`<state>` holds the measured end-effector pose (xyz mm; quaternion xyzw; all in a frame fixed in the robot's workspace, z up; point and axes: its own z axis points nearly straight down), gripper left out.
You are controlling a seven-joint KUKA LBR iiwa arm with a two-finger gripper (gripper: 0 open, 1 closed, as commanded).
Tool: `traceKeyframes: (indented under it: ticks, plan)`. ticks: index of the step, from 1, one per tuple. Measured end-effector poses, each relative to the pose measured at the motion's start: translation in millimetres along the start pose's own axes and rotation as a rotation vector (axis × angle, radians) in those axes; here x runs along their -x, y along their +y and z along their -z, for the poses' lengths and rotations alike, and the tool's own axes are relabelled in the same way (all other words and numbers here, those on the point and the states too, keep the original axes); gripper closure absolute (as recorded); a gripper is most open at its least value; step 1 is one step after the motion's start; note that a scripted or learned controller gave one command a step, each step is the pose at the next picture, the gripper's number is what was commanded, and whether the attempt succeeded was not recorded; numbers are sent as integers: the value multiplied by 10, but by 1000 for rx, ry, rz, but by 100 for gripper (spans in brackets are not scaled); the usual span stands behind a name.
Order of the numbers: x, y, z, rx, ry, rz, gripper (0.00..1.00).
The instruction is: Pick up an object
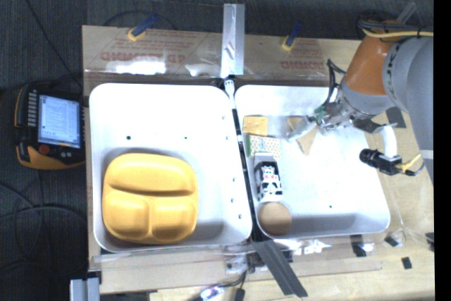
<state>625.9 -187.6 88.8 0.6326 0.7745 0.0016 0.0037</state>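
Observation:
My gripper (301,134) hovers in the upper middle of the right bin (338,201), reaching in from the right, and its two fingers stand apart with nothing between them. Just left of it, along the bin's left wall, lie a tan block (255,125), a green patterned box (263,146), a black-and-white carton (268,180) and a brown round object (275,216). The gripper touches none of them. A big yellow moulded object (149,195) fills the lower part of the left bin (162,109).
The grey arm with its orange band (366,70) crosses the right bin's upper right corner. A black fitting with a yellow cable (382,160) hangs over the bin's right side. A teach pendant (49,125) lies on the floor left of the bench.

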Motion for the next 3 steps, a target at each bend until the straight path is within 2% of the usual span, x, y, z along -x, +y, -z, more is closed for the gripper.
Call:
traceKeyframes:
  ticks: [1,2,3]
  plan:
    - [-2,11,83,1,-1,2,100]
    - [395,342,550,-9,3,56,100]
    - [-57,225,1079,-10,5,35,100]
